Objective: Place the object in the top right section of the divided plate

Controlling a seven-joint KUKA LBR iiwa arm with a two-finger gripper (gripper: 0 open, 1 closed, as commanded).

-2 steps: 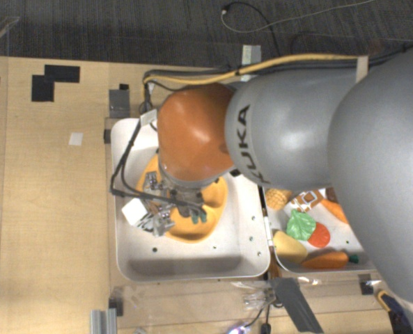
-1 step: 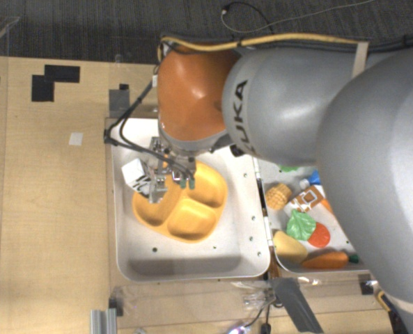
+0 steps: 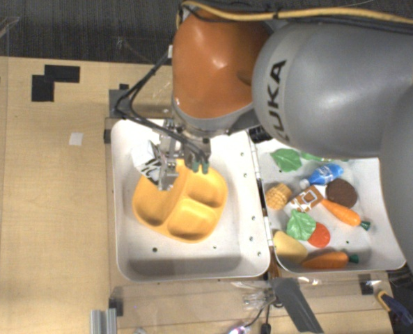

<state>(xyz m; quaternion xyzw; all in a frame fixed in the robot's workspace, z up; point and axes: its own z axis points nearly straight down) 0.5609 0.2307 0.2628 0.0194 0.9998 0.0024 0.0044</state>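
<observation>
Only readable thing is "KUKA" in black letters on the grey arm (image 3: 331, 82), running sideways just right of the orange band (image 3: 213, 54). Nothing else has legible text.

Arm (image 3: 317, 68) over right bin's (image 3: 387, 256) corner

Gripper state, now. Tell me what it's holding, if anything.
Gripper: over the yellow plate's upper edge in the left bin; open or shut cannot be told, and nothing is visible between the fingers.
</observation>
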